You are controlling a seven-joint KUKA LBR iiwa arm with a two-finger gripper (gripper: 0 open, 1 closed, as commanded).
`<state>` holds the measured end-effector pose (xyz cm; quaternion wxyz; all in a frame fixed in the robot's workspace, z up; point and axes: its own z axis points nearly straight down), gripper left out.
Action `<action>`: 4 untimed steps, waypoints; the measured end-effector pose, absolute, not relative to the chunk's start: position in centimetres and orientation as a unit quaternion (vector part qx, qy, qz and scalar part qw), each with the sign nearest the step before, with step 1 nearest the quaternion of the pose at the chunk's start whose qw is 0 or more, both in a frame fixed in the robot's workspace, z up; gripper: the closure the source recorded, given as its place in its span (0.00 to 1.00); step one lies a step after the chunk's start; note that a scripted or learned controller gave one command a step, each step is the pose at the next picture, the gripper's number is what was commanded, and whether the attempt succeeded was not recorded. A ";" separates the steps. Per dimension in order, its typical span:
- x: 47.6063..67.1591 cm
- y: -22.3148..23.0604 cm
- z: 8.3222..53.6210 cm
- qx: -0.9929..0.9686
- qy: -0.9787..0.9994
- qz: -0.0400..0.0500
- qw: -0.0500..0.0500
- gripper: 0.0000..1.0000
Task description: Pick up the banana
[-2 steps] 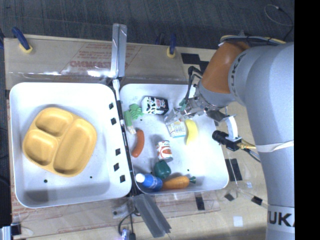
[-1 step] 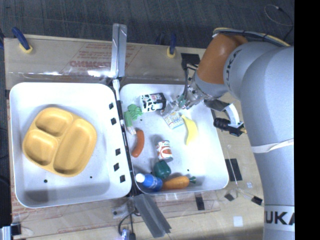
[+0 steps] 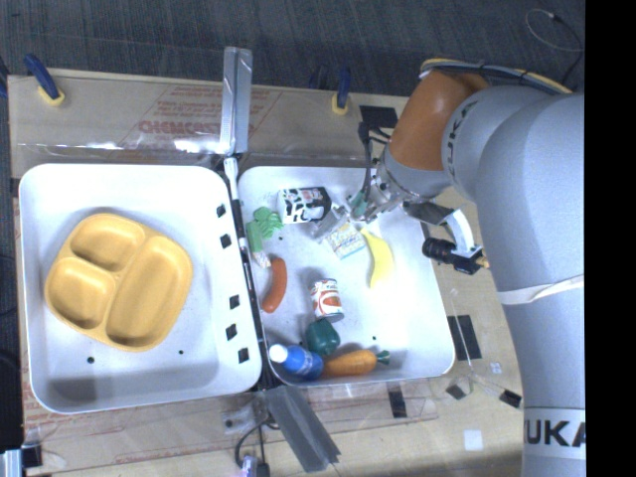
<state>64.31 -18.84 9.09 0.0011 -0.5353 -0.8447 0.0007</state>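
The yellow banana (image 3: 379,256) lies in the right bin (image 3: 427,326), near its right wall, running from upper left to lower right. My gripper (image 3: 362,207) reaches down from the orange-banded wrist (image 3: 427,117) at the bin's back. It hangs just above and left of the banana's upper end, over a small pale packet (image 3: 346,238). Nothing visibly lifts with it, and the banana rests on the bin floor.
In the right bin are a black-and-white carton (image 3: 303,204), green broccoli (image 3: 262,225), a red sausage (image 3: 274,284), a small can (image 3: 326,299), a dark green pepper (image 3: 321,336), a blue bottle (image 3: 295,360) and a carrot (image 3: 350,363). The left bin (image 3: 40,197) holds a yellow divided plate (image 3: 117,278).
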 end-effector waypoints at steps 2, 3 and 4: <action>59.5 -20.8 9.8 -0.415 -0.910 0.001 0.005 1.00; 64.4 -20.9 9.0 -0.436 -0.900 0.001 0.002 1.00; 64.4 -20.9 9.0 -0.436 -0.900 0.001 0.002 0.00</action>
